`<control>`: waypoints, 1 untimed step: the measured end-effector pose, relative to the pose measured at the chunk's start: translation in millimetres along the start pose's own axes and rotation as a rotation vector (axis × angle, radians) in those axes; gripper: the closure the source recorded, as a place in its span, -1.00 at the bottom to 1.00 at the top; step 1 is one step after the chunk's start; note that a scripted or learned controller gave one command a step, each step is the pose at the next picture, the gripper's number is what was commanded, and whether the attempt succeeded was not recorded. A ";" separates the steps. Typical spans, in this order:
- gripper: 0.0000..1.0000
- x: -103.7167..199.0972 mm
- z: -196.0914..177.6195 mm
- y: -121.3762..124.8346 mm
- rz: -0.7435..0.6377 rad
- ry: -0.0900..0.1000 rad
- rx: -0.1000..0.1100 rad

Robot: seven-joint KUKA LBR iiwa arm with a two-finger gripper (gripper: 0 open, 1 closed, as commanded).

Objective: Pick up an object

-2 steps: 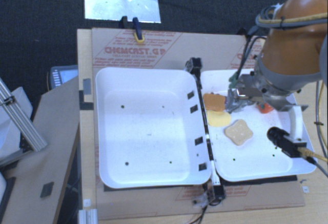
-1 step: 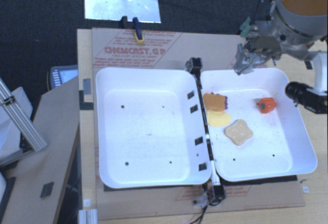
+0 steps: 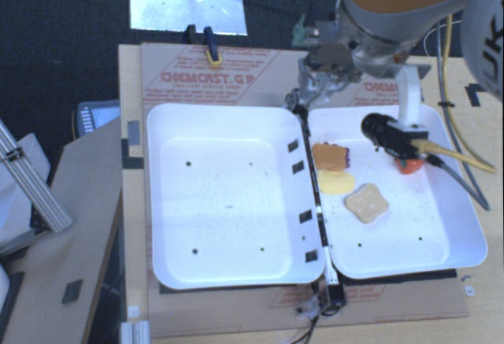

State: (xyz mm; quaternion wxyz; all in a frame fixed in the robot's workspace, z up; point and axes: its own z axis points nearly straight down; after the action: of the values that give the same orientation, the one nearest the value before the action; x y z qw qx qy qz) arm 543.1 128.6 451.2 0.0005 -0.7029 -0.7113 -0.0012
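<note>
Bins of shallow white plastic sit side by side on the bench [image 3: 131, 79], over a brown sheet printed CHEMCAST GP [image 3: 206, 76]. The left bin [image 3: 216, 193] and the right bin [image 3: 445, 236] meet along their inner rims. All the loose things lie in the right bin. An orange-brown cracker [image 3: 331, 156] is close to the inner rim with a dark purple edge showing beneath it, and a pale yellow disc [image 3: 337, 183] touches its near side. A tan toast slice [image 3: 367, 203] lies just beside the disc, toward the near edge. A small red-orange piece [image 3: 409, 167] is near the far outer corner, partly hidden. The pincer [image 3: 303, 102] hangs over the far edge of the bins, above their shared rim and apart from every item. It holds nothing visible, and I cannot tell whether it is open or closed. A yellow-and-blue clamp [image 3: 211, 47] grips the bench's far edge.
</note>
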 end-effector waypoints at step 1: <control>1.00 -37.8 98.3 -20.4 0.014 -0.005 0.010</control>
State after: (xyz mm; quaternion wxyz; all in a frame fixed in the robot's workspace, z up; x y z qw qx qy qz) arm 523.2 90.8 352.8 0.0024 -0.7079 -0.7063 0.0040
